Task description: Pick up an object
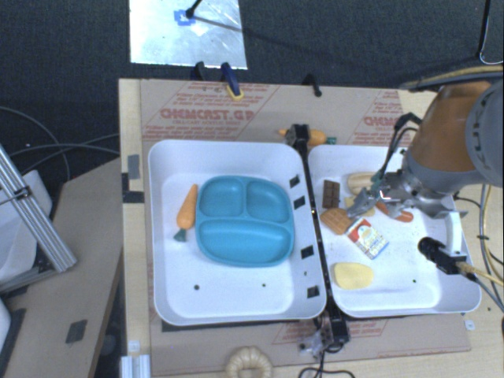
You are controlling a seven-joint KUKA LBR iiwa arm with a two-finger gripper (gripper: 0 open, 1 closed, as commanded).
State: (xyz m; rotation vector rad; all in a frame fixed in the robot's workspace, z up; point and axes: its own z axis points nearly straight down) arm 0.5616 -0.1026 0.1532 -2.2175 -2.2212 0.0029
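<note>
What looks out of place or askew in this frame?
The carrot lies loose on the left bin's floor beside the blue divided plate, not on it. An orange item sits outside both bins, at their far edge. Nothing looks spilled or broken.

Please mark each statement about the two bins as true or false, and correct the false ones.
1. A toy carrot lies in the left bin, left of the blue divided plate. True.
2. The blue divided plate is in the right bin. False: it lies in the left bin; the right bin bears small items.
3. A yellow oval piece lies near the front of the right bin. True.
4. The gripper hangs over the left bin. False: it is over the right bin, close to the small red and white box.
5. The brown chocolate bar lies on the blue plate. False: it lies in the right bin, near the divider.
</note>
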